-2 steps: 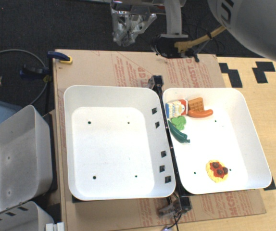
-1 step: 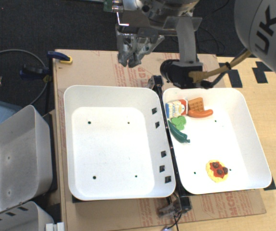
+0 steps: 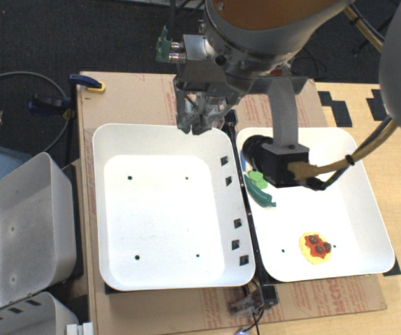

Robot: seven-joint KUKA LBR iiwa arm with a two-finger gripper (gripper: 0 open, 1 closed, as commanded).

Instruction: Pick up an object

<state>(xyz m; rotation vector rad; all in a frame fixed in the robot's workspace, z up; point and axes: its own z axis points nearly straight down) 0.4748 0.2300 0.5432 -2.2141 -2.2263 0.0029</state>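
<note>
My gripper (image 3: 199,121) hangs over the back rim of the left bin (image 3: 100,187), near its far right corner, with nothing visibly in it. In the right bin (image 3: 376,218) a green object (image 3: 258,185) lies against the left wall, partly under the arm's hardware. A small yellow object with red and dark spots (image 3: 316,248) rests near that bin's front. The gripper is well away from both objects, to their upper left.
The left bin's floor shows just a few small dark dots. A grey plastic tub (image 3: 15,236) stands off the bench at the left. A blue-and-yellow clamp (image 3: 87,83) grips the bench's back left corner. Cables lie on the dark floor behind.
</note>
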